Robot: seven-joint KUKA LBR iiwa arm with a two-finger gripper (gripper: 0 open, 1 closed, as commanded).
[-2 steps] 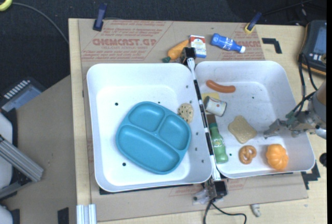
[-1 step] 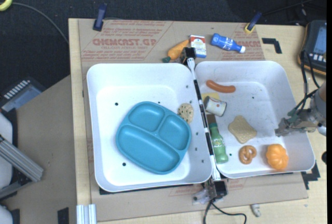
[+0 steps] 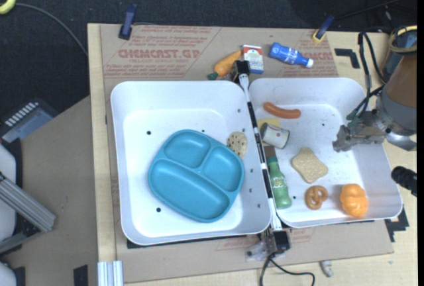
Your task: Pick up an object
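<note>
**Gripper low over the right bin, holding nothing we can see**

We see the gripper point(image 3: 346, 140) reaching in from three o'clock, hanging over the right bin point(image 3: 331, 87) near its three o'clock wall. We cannot tell how its tool is set; it reads as a dark grey cluster against the white floor. Nothing shows in its grasp.

The things on offer lie across the right bin. A sausage point(image 3: 282, 110), reddish-orange and slender, lies crosswise toward twelve o'clock. Below it, toward nine o'clock, rests a small can point(image 3: 275, 136) on its side, silvery with a dark end. A green bottle point(image 3: 278, 187) lies along the nine o'clock wall, lengthwise. Near the centre sits a cracker point(image 3: 309, 165), pale tan, squarish and speckled. Toward six o'clock we find a brown pretzel point(image 3: 316, 196), and just beside it at its three o'clock an orange pumpkin point(image 3: 354, 199), rounded and lobed. The gripper stands well apart from all of these; the cracker is the nearest.

In the left bin point(image 3: 132, 106) a blue divided tray point(image 3: 195, 174) takes the middle, with a cookie point(image 3: 237, 142) at its two o'clock corner.
</note>
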